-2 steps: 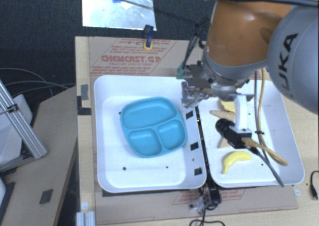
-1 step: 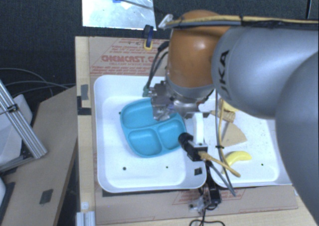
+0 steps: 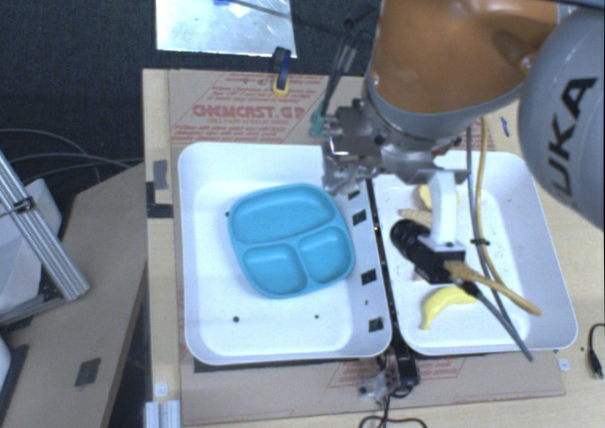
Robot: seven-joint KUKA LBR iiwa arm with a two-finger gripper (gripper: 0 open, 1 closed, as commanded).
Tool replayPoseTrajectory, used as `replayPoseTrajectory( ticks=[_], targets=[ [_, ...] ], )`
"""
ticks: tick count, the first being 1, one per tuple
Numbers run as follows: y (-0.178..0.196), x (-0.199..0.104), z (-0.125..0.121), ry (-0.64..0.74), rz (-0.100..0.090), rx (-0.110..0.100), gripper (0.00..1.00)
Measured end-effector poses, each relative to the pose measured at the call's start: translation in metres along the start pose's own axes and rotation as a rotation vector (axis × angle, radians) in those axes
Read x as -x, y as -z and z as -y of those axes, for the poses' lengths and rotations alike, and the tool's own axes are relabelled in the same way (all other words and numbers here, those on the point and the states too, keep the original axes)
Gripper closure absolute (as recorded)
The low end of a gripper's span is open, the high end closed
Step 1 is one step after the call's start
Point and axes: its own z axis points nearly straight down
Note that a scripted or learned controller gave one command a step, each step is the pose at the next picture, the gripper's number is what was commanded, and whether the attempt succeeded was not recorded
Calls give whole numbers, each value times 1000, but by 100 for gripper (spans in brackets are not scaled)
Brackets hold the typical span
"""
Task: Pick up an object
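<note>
A blue divided plate (image 3: 288, 239) lies flat in the middle of the left white bin (image 3: 203, 256). In the right bin (image 3: 541, 256) a small yellow banana (image 3: 446, 304) rests near the front. A pale yellow thing (image 3: 427, 196) further back is partly hidden by the arm. My gripper (image 3: 342, 171) hangs over the back of the wall between the two bins, just beyond the plate's far right corner. Nothing shows in its grasp. The big orange and grey wrist covers much of the right bin's back.
The bins stand on a cardboard sheet (image 3: 236, 110) with red lettering. A shiny metal sheet (image 3: 222, 1) lies behind it, and a blue and yellow clamp (image 3: 281, 72) sits at the cardboard's back edge. An aluminium frame (image 3: 38, 247) stands at the left.
</note>
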Motion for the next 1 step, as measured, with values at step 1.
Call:
replayPoseTrajectory(
  ticks=[1],
  targets=[
    [-74, -73, 7, 3, 7, -19, 100]
  ],
)
